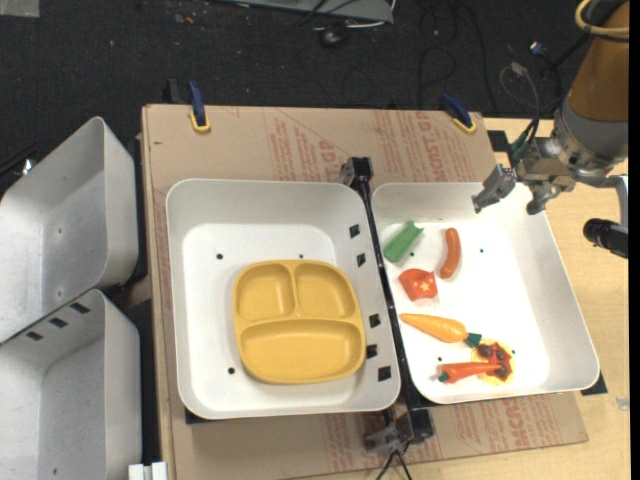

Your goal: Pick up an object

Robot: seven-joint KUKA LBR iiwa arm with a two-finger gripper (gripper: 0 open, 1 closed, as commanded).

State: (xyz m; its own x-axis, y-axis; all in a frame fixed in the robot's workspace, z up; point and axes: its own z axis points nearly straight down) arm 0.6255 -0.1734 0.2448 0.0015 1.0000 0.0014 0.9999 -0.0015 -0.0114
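End effector [517, 190] hangs spread wide (nothing between its fingers) over the right bin's [566, 298] far rim.

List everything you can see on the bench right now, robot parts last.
Shallow white bins: 2, white, side by side; left, right.
Divided plastic plate: 1, yellow, left bin.
Green block: 1, right bin, upper left.
Sausage: 1, red-orange, beside the block.
Strawberry-like piece: 1, red, below them.
Carrot: 1, orange, right bin middle.
Small mixed toy: 1, orange-red with yellow, right bin bottom.
Gripper: 1, grey, open, above right bin's top edge.
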